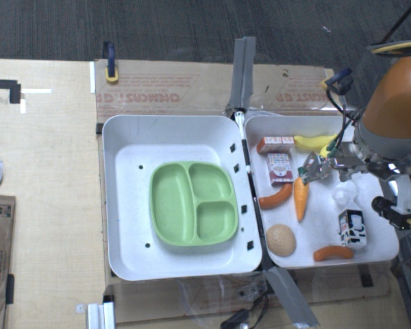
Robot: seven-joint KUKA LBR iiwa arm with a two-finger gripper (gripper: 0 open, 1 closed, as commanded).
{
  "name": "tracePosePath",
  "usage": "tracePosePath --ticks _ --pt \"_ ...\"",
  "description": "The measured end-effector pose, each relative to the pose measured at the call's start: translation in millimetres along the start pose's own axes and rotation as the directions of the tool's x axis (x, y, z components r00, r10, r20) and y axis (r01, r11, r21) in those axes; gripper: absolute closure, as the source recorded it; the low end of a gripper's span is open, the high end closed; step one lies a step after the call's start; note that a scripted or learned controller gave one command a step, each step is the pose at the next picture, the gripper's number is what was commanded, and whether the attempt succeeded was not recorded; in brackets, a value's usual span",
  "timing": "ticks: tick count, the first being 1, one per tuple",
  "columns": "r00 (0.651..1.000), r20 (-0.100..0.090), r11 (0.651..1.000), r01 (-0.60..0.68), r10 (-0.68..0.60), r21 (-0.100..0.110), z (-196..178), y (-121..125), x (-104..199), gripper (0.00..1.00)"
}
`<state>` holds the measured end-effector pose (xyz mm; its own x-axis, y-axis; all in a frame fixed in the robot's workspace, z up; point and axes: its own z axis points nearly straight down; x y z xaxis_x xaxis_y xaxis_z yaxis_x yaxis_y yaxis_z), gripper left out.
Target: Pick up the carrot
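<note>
The left bin (116, 204), centre-left of the frame, holds a green divided plate (194, 203). In the right bin (370, 256), the carrot (301, 196) lies near centre, thick end uppermost, with a sausage (275, 197) just beside it on the left. The hand (314, 169) sits at the carrot's upper end; whether it is open or closed cannot be determined (glare and clutter obscure it). Recommended: centre the grip across the carrot's thick end, clear of the sausage, and close fully before lifting.

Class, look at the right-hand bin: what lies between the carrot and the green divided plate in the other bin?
In the camera view, a sausage lies left of the carrot, then the bins' adjoining walls before the green plate.
</note>
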<state>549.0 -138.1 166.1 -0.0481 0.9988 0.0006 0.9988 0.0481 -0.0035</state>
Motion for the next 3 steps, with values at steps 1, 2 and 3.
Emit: tracePosePath --ticks 1,2,3 --pt "0.962 0.000 0.962 0.275 -0.275 -0.001 75.2 -14.2 14.8 0.00" --pt "0.963 0.000 0.963 0.271 -0.271 -0.001 66.4 -14.1 14.2 1.00" --pt "0.990 0.002 0.990 -0.139 0.139 -0.001 -46.6 28.8 33.6 1.00"
